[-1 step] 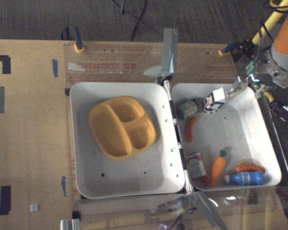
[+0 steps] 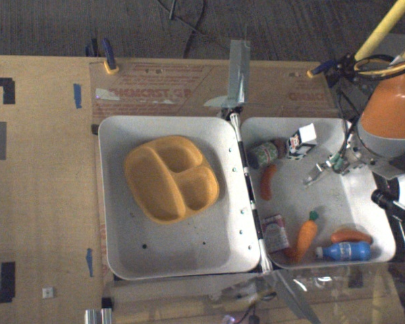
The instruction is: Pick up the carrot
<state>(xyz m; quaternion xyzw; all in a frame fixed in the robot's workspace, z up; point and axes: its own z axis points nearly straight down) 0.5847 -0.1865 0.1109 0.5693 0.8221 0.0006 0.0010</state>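
In the camera view, the carrot (image 2: 306,235) is seen lying in the right bin (image 2: 337,201), near its front wall, with its green top pointing up-right toward the bin's middle and its orange tip pointing down-left toward a small red packet (image 2: 277,232). Its long axis is thus set at a slant, closer to front-to-back than to side-to-side. The gripper (image 2: 322,169) is seen further back in the same bin, toward the right wall, under the orange-banded arm (image 2: 386,113); it is apart from the carrot, with bare bin floor between them. From the gripper, the carrot lies toward the front of the bin and slightly to the view's left. Whether the fingers are spread or closed cannot be told at this size; nothing is seen between them. A blue bottle (image 2: 344,251) is seen just beside the carrot on its right, and an orange-red sausage-like piece (image 2: 352,235) above that bottle. It is judged that a grasp across the carrot's width would be needed, with little room left on the bottle side.
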